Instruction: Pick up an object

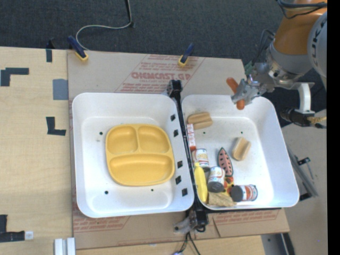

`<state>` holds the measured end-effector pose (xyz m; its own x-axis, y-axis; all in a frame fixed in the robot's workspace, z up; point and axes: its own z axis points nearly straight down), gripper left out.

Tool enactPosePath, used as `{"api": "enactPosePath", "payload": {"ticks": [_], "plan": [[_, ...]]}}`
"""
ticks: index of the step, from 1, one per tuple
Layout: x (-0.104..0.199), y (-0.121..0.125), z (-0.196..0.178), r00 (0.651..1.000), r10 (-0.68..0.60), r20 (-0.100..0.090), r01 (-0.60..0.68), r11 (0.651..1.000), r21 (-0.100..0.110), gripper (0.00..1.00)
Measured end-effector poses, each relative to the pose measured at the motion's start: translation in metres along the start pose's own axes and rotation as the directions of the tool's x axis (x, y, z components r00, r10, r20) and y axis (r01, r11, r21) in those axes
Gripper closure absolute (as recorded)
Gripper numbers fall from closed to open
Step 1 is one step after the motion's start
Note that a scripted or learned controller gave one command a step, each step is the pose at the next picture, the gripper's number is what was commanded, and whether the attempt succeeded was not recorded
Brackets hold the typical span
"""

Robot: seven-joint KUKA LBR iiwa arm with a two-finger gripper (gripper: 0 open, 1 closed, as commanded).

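My gripper [243, 93] hangs over the far rim of the right bin [276, 142], at its upper corner. An orange carrot [232, 83] sits between its fingers, one end sticking out up-left and the other end poking out below. The gripper is shut on it and holds it above the bin. In the right bin lie a bread roll [199, 119], a second tan roll [241, 149], a watermelon slice [225, 162], a banana [200, 180], two small cans [215, 179] and a dark bottle [245, 193] on its side.
A yellow divided plate [141, 154] lies in the left bin [85, 142]. A black divider clip [175, 87] sits where the bins meet. Yellow clamps [77, 48] hold the cardboard at the back. Most toys crowd the right bin's near left corner.
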<state>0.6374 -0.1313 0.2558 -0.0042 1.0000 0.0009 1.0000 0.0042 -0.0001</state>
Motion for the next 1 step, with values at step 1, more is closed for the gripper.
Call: {"api": "enactPosePath", "payload": {"ticks": [1], "plan": [[0.0008, 0.0003, -0.0094, 1.000, -0.001, -0.001, 0.001, 1.000, 0.001, 1.00]]}}
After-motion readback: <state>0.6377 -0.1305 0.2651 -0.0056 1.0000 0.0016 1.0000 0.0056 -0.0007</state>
